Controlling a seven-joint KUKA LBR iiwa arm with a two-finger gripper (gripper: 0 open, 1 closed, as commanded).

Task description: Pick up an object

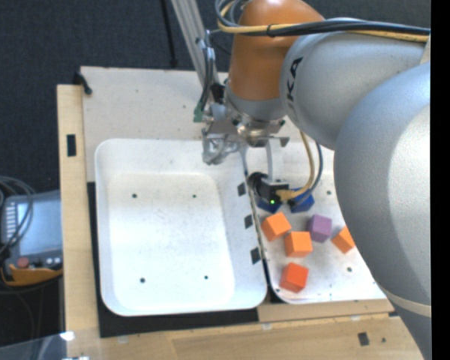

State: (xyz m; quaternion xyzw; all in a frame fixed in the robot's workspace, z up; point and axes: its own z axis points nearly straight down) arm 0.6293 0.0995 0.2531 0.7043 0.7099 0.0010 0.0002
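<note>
Blocks for picking all lie in the bin on the view's right [326, 282]: four orange blocks [298, 243], one purple block [320, 227] and a blue piece [305, 200] that is partly hidden. They are bunched close together near the wall shared with the other bin. None is lifted, and each is seen resting on the bin floor.

The gripper [219, 148] is placed apart from them, above the far rim of the left-hand bin [165, 231], near its corner by the shared wall. Nothing is seen held in it. Whether the jaws are apart or together cannot be told from this angle.

The task is judged not done, with no grasp made. Left to do: the gripper is to be brought over a block in the right-hand bin, lowered, clamped and raised. The surface [135, 103] beyond the bins is bare.
</note>
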